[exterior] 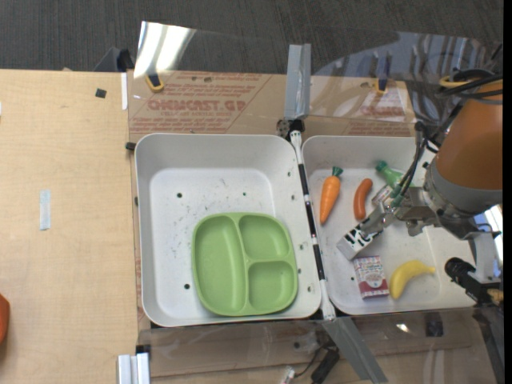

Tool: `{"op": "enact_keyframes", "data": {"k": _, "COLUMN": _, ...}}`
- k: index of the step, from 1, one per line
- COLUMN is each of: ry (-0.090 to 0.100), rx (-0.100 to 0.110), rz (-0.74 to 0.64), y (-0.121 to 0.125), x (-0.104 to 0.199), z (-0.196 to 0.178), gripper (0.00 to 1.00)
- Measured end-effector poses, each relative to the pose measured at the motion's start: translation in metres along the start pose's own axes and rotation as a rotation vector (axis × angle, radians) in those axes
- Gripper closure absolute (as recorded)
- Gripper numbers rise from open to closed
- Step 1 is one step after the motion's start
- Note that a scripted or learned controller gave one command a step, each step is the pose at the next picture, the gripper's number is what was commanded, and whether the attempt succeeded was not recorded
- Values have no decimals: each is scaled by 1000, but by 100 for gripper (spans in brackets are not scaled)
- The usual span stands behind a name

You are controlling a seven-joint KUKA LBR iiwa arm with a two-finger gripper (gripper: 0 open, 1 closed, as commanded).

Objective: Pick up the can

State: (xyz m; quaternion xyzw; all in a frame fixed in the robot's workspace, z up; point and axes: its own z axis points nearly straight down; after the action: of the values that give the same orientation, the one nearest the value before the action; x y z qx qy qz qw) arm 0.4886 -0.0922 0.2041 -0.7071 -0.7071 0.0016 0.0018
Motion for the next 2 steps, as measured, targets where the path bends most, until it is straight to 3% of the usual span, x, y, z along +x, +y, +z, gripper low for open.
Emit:
{"op": "enact_keyframes", "data": {"k": 1, "ry": 1, "rx": -1, "rz": 35, "y": -10, "x": -9, "z": 114, "gripper": 0}}
{"op": "enact_keyframes", "data": {"k": 2, "ry": 1, "rx": -2, "rz": -483, "y": -11, "x": -10, "z": 113, "gripper": 0}}
